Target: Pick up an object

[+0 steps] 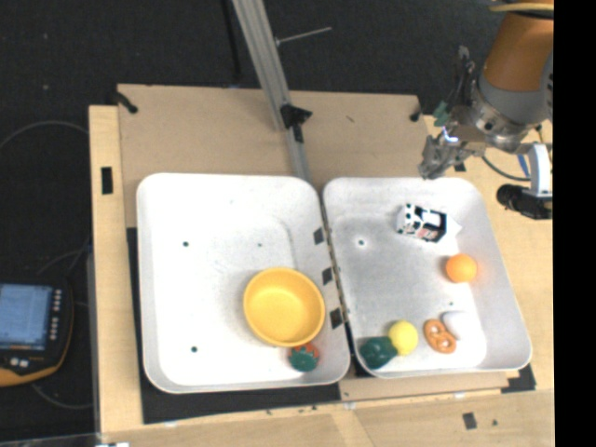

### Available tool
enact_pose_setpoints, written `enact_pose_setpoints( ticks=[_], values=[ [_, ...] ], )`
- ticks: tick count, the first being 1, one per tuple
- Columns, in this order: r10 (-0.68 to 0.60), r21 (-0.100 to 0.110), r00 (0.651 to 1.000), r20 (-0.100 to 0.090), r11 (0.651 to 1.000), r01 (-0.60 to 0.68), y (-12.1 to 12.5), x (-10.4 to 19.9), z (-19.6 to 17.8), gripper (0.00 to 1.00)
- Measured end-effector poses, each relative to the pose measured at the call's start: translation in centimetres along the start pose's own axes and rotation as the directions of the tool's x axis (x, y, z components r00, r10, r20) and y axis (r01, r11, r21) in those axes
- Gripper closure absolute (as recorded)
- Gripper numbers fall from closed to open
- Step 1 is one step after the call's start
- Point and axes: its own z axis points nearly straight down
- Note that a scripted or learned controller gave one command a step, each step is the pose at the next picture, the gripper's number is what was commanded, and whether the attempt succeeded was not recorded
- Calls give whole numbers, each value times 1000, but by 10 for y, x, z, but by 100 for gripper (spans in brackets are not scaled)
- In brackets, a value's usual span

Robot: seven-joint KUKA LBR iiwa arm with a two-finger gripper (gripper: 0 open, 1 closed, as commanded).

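My gripper hangs over the far rim of the right bin, under the orange-banded wrist. Just below it in that bin lies a small black-and-white toy. An orange ball rests near the right wall. Along the near edge sit a dark green piece, a yellow ball, an orange ring-shaped piece and a small white piece. The left bin holds a yellow bowl and a small green and red object by its near rim.
A slanted metal pole rises from the bench behind the gap between the bins. A handheld pendant with a screen lies off the bench at the left. Cables hang near the arm at the right.
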Motion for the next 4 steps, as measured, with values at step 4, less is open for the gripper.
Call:
enact_pose_setpoints(
  ticks=[4],
  values=[
    [-4, 9, 1000, -3, 1000, 4, -35, 151, -10, 100]
  ],
)
